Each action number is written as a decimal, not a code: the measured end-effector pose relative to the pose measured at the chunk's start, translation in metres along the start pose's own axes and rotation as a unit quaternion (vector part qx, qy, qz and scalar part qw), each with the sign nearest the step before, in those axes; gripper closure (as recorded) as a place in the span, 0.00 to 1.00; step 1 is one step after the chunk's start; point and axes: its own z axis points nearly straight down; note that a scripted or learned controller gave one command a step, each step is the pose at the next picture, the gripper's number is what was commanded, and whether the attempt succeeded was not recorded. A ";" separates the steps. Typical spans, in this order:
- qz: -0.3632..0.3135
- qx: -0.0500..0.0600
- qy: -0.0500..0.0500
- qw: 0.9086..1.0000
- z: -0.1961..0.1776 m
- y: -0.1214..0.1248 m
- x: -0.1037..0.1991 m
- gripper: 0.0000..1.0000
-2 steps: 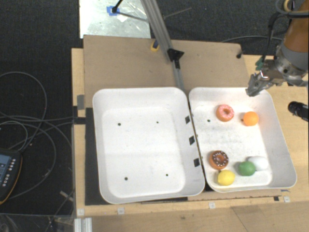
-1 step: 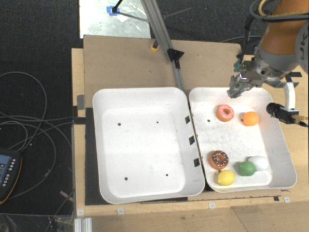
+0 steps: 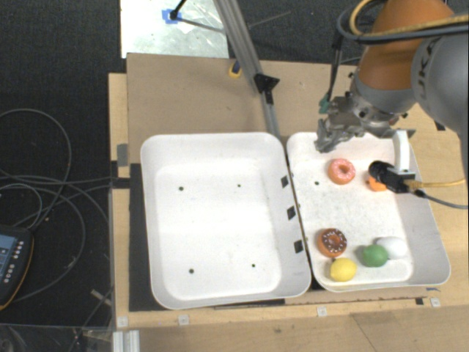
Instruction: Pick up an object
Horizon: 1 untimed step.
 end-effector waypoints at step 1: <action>0.001 0.000 0.000 1.000 0.004 -0.001 0.045 1.00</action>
